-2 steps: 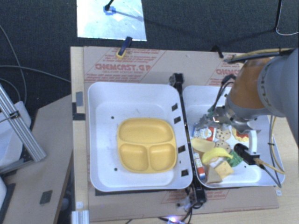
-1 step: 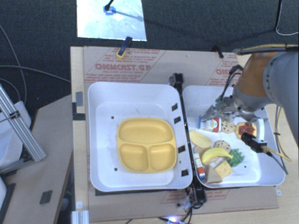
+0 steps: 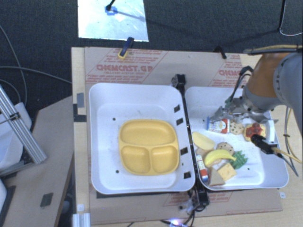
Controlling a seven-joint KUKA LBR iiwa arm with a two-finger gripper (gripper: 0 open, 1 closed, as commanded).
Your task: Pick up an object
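The right bin (image 3: 272, 174) holds several toy foods. Among them are a small red and white carton (image 3: 218, 125), a round cookie (image 3: 235, 128), a red pizza-like piece (image 3: 253, 130), a pale yellow chip (image 3: 202, 140), a banana (image 3: 218, 156), a green leafy piece (image 3: 239, 159), a cheese block (image 3: 227, 171) and a slim red and blue tube (image 3: 202, 169). My gripper (image 3: 228, 111) hangs low over the bin's back part, just above and behind the carton. The grey arm with its orange band (image 3: 263, 75) reaches in from the right.
In the left bin (image 3: 102, 126) lies a yellow divided plate (image 3: 148, 146). A black divider with clips (image 3: 182, 122) runs between the bins. Cables (image 3: 277, 151) trail along the right bin's right side. Cardboard (image 3: 142, 67) lies under both bins.
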